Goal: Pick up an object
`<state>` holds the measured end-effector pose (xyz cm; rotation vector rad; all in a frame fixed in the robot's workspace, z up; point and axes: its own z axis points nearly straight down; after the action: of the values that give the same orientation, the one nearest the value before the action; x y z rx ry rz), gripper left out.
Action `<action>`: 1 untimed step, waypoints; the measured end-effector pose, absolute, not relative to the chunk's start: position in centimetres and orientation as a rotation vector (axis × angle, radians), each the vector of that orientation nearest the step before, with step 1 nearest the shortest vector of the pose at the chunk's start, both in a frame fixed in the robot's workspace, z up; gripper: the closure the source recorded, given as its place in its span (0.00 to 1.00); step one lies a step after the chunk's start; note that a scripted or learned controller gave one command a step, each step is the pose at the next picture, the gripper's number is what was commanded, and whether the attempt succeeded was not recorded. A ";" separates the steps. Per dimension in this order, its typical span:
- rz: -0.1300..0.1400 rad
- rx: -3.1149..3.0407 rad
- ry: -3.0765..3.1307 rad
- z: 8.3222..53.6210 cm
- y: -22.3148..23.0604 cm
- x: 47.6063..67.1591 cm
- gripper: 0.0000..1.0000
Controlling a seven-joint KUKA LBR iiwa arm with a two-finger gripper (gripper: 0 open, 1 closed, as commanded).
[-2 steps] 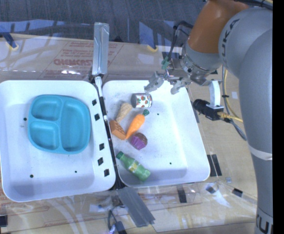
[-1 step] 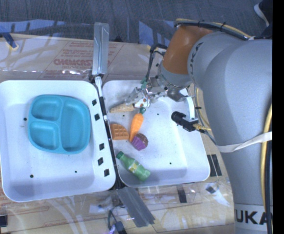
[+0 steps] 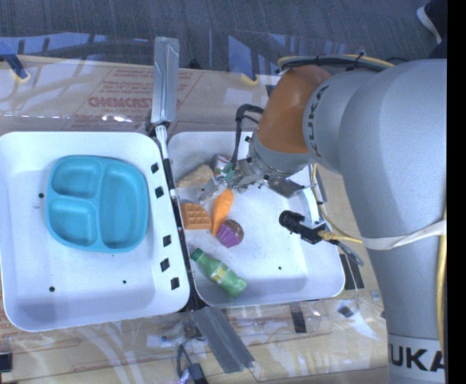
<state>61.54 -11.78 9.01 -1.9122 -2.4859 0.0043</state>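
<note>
Where gripper (image 3: 234, 174) hangs: tapered carrot (image 3: 223, 204).

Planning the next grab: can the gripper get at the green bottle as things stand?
Probably yes. The green bottle lies alone near the right bin's front wall, nothing on it; the gripper is over the carrot.

Bright, even light from overhead. Glare streaks the plastic sheet (image 3: 97, 78) on the counter (image 3: 73, 94). Shadows stay soft, focus slightly grainy.
</note>
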 end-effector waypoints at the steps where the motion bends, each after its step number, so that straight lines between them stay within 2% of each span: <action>1: 0.007 -1.906 -2.488 9.9 -11.8 61.6 1.00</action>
<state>61.56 -11.82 9.91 -1.9064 -2.4882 0.0069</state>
